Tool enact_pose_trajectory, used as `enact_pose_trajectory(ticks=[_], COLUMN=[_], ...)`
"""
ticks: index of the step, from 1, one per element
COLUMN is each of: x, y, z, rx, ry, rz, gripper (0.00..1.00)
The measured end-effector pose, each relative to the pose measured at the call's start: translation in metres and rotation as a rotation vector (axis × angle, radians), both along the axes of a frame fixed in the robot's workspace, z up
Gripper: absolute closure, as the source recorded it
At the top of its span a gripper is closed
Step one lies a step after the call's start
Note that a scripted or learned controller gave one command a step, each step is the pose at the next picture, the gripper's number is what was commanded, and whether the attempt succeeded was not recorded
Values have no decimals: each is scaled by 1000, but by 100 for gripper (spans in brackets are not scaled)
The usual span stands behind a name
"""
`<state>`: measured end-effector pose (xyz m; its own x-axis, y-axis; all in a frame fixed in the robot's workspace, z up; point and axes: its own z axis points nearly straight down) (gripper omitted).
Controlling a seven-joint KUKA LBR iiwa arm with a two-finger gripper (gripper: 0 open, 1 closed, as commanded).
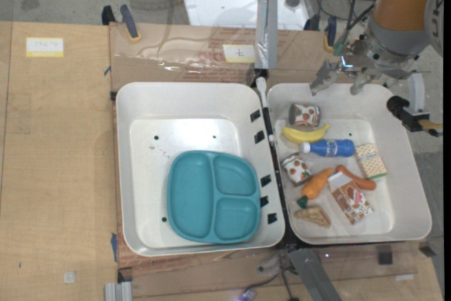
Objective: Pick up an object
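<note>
My hand (345,81) hangs over the far rim of the right bin (416,183), its 2 fingers (323,79) spread apart and pointing down with nothing between them. My grey arm with its orange band rises from it toward the upper right.

All the small things lie in the right bin, below and in front of my hand. Nearest the far wall is a small printed can (304,114) lying on its side, and just in front of it a yellow banana (306,133). A blue bottle (329,148) with a white cap lies crosswise just under the banana, cap toward the left. To its right is a small patterned packet (371,161). In the middle, a second strawberry-printed cup (296,168) sits by the left wall, with an orange carrot (317,182) tilted just beside it. A red chili pepper (356,180) lies to the right of the carrot, touching a red and white carton (351,201). Nearest the front is a tan wedge (312,216), perhaps bread.

The left bin (134,151) holds a teal divided plate (213,197) with 3 compartments, lying flat toward the front. Both bins rest side by side on the wooden table (49,151).
</note>
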<state>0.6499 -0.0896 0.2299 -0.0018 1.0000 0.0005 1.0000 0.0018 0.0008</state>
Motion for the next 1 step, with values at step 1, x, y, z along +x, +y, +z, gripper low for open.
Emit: enact_pose_trajectory(ticks=[1], x=[-31], y=[-13], z=[-119], rx=[-2], ry=[-14], rz=[-44], gripper=[0])
